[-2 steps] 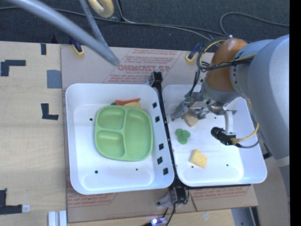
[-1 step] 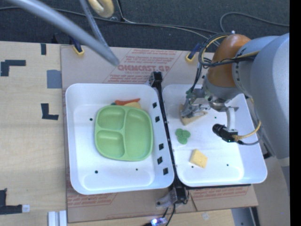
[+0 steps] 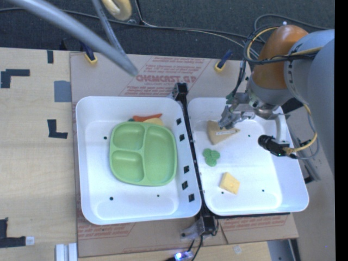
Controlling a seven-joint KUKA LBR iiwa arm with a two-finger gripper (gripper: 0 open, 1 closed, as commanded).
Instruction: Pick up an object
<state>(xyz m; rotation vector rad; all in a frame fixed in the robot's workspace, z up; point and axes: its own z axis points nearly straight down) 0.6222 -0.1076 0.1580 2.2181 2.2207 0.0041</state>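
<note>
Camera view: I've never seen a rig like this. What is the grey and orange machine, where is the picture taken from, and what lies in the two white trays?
One fixed camera looks down at a slant on a bench. The grey machine with the orange band is a robot arm, reaching in from the right. Its gripper is down in the right bin, right at a tan wedge; the view does not settle whether it grips the wedge. That bin also holds a small green piece and a yellow block. The left bin holds a green divided plate, with an orange piece and a yellowish one peeking out behind it.
</note>
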